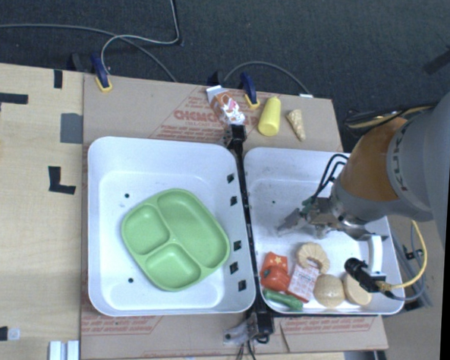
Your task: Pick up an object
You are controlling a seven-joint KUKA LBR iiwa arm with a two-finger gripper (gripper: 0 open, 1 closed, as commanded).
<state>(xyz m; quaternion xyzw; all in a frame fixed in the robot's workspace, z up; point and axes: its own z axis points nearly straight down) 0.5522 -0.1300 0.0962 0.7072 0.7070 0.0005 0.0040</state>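
We see the grey arm (396, 174) reaching in from the right of the frame over the right bin (286, 168), its orange band just above the wrist. The gripper (297, 218) hangs over the bare middle of that bin, its fingers (287, 223) pointing left and slightly down in the frame; they stand a little apart with nothing between them.

The objects cluster along the lower edge of the right bin (none touches the gripper). A red toy pepper (275, 270) lies at the lower left of the cluster, and just below it a green pod (282, 299) rests with its long axis running from upper left to lower right, close to the bin's bottom wall. A small printed packet (304, 281) lies beside the pepper, tilted, its long axis near vertical in the frame. Above it sits a tan ring-shaped pastry (312, 255), and to its right two pale round buns (329, 290) touch each other.

In the left bin (108, 161) lies a green divided plate (174, 238), turned at a slant.

Above the bins, on the cardboard (138, 102), lie a yellow bottle (269, 116) standing near vertical in the frame, a tan cone (297, 123) and a small carton (225, 105).
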